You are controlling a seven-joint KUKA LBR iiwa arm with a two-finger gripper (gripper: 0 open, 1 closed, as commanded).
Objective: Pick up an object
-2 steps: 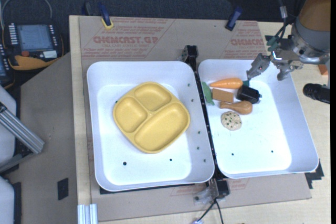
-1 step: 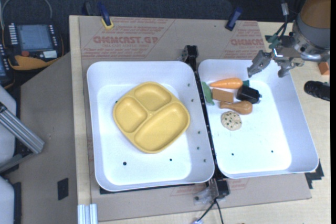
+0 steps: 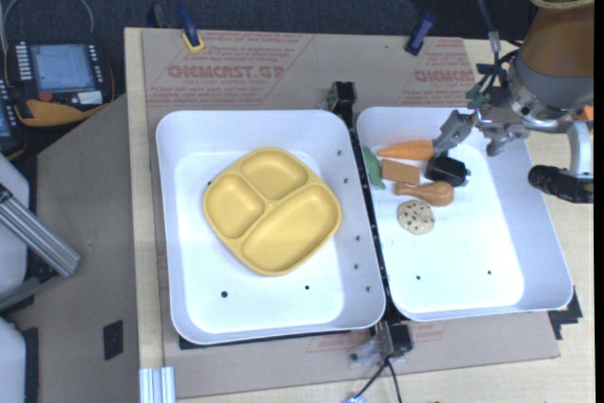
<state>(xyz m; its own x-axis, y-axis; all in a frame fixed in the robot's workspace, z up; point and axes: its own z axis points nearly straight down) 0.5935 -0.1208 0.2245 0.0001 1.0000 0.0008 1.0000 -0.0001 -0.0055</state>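
A yellow divided plate (image 3: 274, 222) is lying in the left bin (image 3: 179, 203), well left of the gripper (image 3: 445, 142). In the right bin (image 3: 528, 260), a carrot (image 3: 406, 149) is lying just left of the gripper and a cookie (image 3: 415, 218) is sitting nearer the camera. The gripper is hovering over this bin; whether it is wide or narrow cannot be told.

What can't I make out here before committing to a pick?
Camera view:
1. Carrot: right end hidden behind the gripper.
2. Green piece by the right bin's left wall: too small to identify.
3. Tan wedge: right end covered by a dark shape below the gripper, itself unidentifiable.
4. Arm: cut off by the frame's right edge.
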